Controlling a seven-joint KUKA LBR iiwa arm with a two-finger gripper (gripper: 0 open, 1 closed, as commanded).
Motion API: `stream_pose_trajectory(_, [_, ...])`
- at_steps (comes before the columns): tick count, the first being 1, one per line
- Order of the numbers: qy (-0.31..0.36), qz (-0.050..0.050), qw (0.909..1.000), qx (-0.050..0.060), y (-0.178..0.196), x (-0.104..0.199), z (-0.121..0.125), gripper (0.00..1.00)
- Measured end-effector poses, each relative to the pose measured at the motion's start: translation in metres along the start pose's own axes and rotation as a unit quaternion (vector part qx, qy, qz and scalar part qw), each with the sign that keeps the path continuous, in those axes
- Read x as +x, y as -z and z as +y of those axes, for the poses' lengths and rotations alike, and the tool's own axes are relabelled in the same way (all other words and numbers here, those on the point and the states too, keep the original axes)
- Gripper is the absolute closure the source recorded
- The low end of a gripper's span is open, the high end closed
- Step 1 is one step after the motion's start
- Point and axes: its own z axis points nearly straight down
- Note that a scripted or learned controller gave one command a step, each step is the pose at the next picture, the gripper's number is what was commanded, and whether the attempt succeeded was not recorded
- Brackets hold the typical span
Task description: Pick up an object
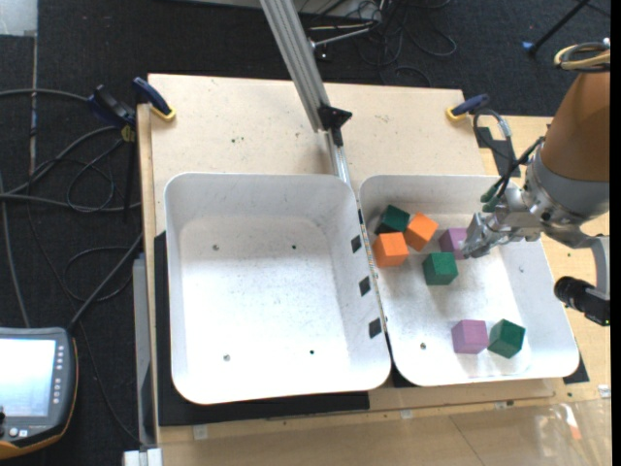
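The right bin point(543, 304) holds several small cubes. Two orange cubes point(391, 248) point(421, 230) and a dark green cube point(393, 218) cluster near its upper left. Another green cube point(440, 267) lies just below them. A purple cube point(453, 240) is partly hidden behind my gripper point(473, 246), whose tip hangs low right beside it and just above the green cube. Near the front lie a purple cube point(470, 336) and a green cube point(506, 338), side by side.
The left bin point(194, 212) stands next to the right one, sharing a middle wall. A slanted metal pole point(296, 51) runs from the top down to the bins' divider. Blue clamps point(150, 97) point(469, 107) grip the board's back corners. A tablet point(34, 386) lies at lower left.
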Motion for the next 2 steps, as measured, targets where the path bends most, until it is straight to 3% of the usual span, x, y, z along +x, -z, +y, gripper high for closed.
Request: stream_pose_trajectory(2, [0.0, 0.0, 1.0, 0.001, -0.013, 0.099, -0.01, 1.0])
